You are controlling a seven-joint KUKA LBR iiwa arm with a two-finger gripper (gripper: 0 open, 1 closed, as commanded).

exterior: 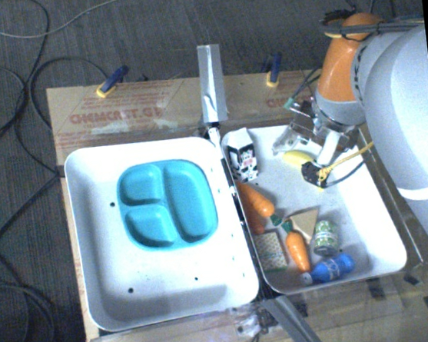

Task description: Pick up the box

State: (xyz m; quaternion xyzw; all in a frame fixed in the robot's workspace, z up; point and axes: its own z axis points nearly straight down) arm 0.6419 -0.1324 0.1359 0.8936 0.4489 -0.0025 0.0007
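Observation:
A small white carton-like box (pixel 241 155) with dark print stands at the far left corner of the right bin (pixel 374 216), against the wall between the two bins. My gripper (pixel 308 145) hangs over the far part of that bin, to the right of the box and apart from it. It sits just above a pale yellow object (pixel 296 157) that it partly hides. Nothing shows held in the gripper.
Two carrots (pixel 256 200) (pixel 296 251), a flat patterned packet (pixel 269 251), a tan wedge (pixel 307 220), a green can (pixel 325 236) and a blue bottle (pixel 333 268) lie along the right bin's near left side. The left bin (pixel 104 280) holds a blue divided plate (pixel 168 203).

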